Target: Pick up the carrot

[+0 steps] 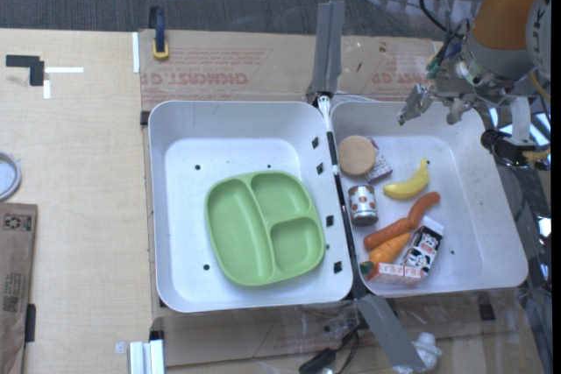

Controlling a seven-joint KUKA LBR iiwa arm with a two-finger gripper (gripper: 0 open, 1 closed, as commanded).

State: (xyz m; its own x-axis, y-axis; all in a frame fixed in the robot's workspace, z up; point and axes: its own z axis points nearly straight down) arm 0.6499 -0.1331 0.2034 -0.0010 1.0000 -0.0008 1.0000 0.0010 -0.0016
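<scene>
The carrot is a short orange piece lying near the front of the right bin, between a reddish sausage and a small milk carton. My gripper hangs over the far edge of that bin, well behind the carrot and apart from it. Its fingers are spread, so it is open, with nothing between them.
In the right bin also lie a banana, a small can, a round brown bun and a pink packet. The left bin holds a green divided plate. A grey divider post stands behind the bins.
</scene>
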